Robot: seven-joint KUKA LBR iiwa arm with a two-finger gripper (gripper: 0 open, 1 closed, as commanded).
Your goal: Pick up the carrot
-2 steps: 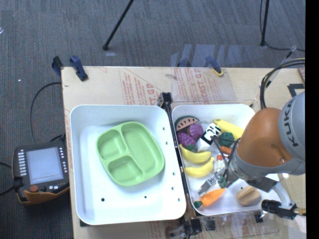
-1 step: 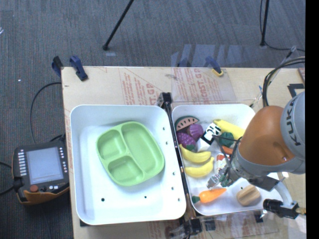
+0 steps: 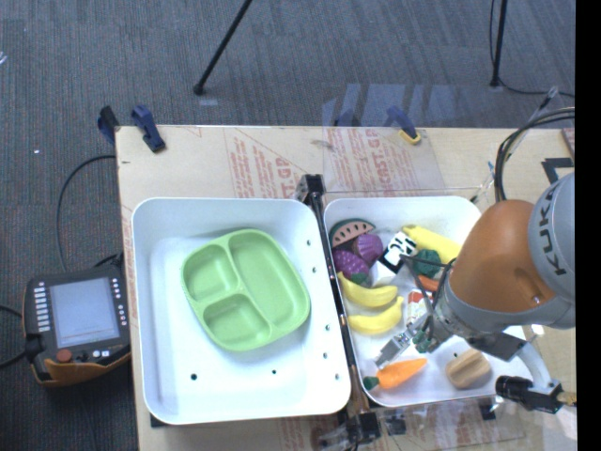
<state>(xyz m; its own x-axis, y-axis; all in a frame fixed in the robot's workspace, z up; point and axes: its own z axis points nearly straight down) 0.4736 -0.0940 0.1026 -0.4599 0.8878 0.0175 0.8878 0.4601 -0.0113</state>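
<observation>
Carrot [image 3: 402, 373] is seen lying on its side near the six o'clock edge of the right bin [image 3: 470, 209], orange body pointing toward three o'clock and green top toward nine o'clock. It is left free of its neighbours, so a grasp from above is judged possible. The gripper [image 3: 406, 339] is held just above it, at its twelve o'clock, with the tip close to the carrot but nothing seen between the fingers; whether they are apart or together cannot be told from this slanted view. The arm [image 3: 502, 261] is brought in from three o'clock and covers part of the bin. Two bananas [image 3: 371, 306] are placed at the gripper's ten o'clock, a purple fruit [image 3: 362, 255] further toward twelve, and a tan block [image 3: 468, 368] at the carrot's three o'clock. The left bin [image 3: 150, 252] is occupied by a green divided plate [image 3: 246, 287]. Both bins are set side by side on the worktop [image 3: 235, 163], probably to keep the pick area separate.
</observation>
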